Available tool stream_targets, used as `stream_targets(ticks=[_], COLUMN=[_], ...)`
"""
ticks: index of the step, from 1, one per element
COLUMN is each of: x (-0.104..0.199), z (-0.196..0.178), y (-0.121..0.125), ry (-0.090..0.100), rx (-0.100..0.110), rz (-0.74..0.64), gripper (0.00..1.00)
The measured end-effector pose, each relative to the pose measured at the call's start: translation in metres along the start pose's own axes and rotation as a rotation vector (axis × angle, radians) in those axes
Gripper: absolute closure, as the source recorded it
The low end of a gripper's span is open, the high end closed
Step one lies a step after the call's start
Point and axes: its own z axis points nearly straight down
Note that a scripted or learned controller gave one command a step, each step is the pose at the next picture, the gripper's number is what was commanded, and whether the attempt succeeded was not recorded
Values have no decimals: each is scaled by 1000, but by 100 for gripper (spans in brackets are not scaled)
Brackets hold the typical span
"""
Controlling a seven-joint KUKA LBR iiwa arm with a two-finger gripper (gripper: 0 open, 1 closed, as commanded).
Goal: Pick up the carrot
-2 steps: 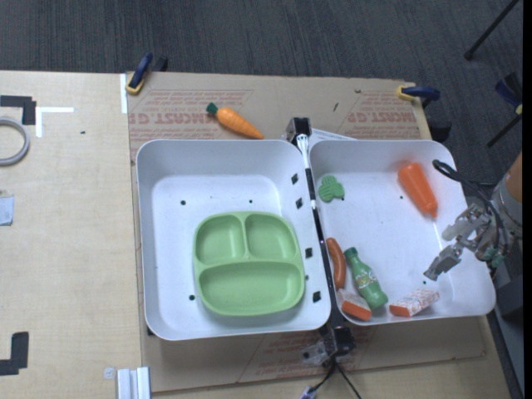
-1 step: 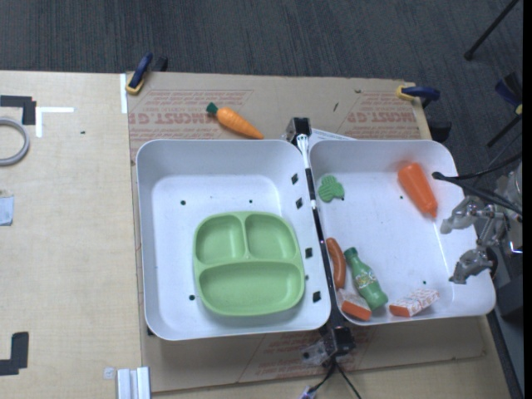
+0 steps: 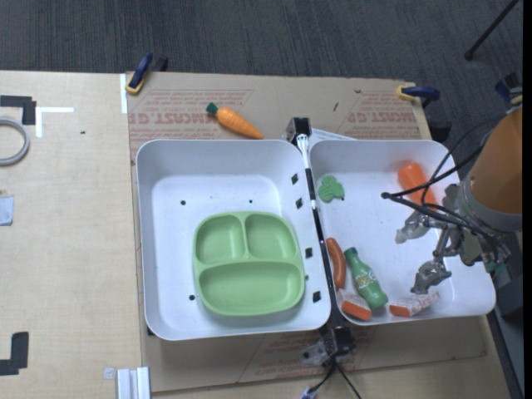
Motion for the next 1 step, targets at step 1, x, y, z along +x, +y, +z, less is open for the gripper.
stream_targets(ticks=[1], x=[-7], z=[-21], y=[42], ry=[-3], rx=[1], rz=[-405], gripper=[0])
